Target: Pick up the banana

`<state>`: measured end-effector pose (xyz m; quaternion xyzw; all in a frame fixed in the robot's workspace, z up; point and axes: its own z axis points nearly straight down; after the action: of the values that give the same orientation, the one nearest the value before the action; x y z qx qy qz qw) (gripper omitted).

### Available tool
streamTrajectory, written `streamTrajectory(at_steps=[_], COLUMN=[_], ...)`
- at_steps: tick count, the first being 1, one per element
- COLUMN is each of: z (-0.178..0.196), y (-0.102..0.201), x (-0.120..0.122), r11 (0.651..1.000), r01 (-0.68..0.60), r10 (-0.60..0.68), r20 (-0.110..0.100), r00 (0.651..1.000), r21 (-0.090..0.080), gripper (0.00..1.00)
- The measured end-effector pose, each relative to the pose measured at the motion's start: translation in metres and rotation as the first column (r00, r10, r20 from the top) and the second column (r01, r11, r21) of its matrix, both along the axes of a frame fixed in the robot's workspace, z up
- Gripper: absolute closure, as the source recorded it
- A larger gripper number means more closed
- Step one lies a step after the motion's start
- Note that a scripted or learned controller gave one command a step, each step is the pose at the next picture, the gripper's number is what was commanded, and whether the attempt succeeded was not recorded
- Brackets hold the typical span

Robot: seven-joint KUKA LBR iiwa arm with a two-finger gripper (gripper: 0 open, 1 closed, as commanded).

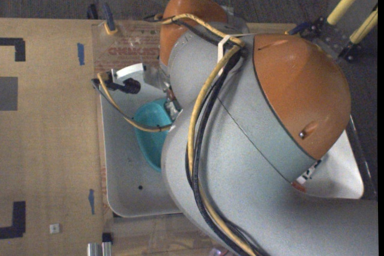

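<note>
- Banana pickup turns on which way the fruit lies from the pincer, and I cannot tell that from here: the arm [252,147] covers that spot.
- Pincer sits hidden beneath the wrist; spread or pressed together, I cannot tell.
- Just beside the wrist, a teal bowl [150,129] rests in the white bin [120,189].
- Further out, the bin floor I can see is bare, so I judge the banana lies under the arm, long axis unknown.
</note>
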<state>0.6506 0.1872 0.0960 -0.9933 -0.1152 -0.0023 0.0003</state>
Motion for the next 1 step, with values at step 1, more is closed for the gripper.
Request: streamTrajectory(at_steps=[1], z=[0.1321], y=[0.0172], x=[-0.0048], r11=[0.998], r01=[-0.058], r10=[0.058], r20=[-0.005], r00=[0.998], r21=[-0.002], gripper=[1.00])
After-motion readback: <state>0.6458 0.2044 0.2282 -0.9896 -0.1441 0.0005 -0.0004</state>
